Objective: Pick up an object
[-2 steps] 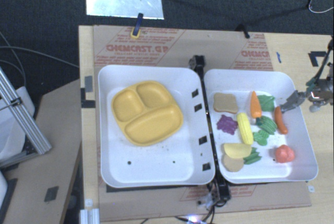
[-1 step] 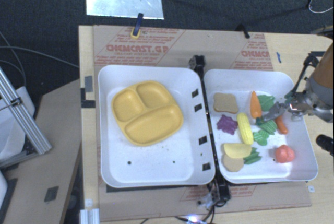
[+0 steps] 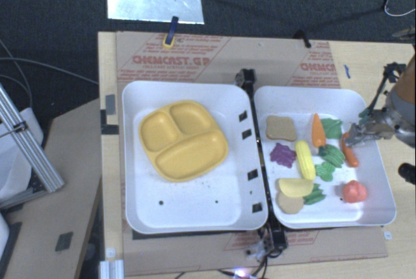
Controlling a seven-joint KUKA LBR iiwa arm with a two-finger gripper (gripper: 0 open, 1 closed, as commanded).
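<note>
The gripper (image 3: 356,134) is hovering just above the small orange-red toy carrot (image 3: 351,155) lying lengthwise beneath; finger state cannot be told.

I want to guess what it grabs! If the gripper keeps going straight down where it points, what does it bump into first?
Probably the small orange carrot lying right under the gripper in the right bin. Green leafy pieces sit just beside it, and depth is hard to judge from above.
</note>
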